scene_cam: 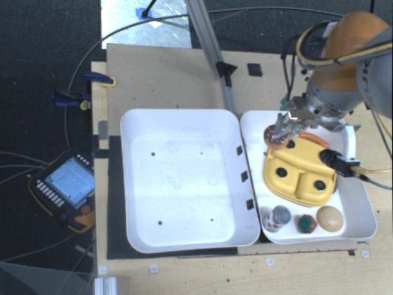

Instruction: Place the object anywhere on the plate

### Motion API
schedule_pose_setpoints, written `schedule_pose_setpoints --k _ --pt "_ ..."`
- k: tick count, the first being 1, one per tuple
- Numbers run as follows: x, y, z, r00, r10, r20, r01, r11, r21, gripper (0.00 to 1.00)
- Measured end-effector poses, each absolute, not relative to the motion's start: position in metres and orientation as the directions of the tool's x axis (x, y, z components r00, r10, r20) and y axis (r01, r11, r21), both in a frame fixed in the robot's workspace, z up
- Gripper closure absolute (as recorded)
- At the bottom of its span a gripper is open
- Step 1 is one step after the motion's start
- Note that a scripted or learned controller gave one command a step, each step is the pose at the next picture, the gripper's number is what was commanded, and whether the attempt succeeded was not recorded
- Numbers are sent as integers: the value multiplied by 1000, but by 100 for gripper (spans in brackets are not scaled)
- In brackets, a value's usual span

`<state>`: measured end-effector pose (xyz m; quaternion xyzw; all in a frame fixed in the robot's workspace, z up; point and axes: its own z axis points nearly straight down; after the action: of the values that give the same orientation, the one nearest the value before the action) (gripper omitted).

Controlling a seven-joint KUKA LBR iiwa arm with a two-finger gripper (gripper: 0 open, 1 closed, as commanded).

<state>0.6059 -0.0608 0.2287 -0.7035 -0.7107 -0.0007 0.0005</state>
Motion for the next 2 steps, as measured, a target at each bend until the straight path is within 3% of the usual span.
schedule_pose_setpoints --k 2 --pt "575 47 226 -10 1000 3 1000 10 -1 100"
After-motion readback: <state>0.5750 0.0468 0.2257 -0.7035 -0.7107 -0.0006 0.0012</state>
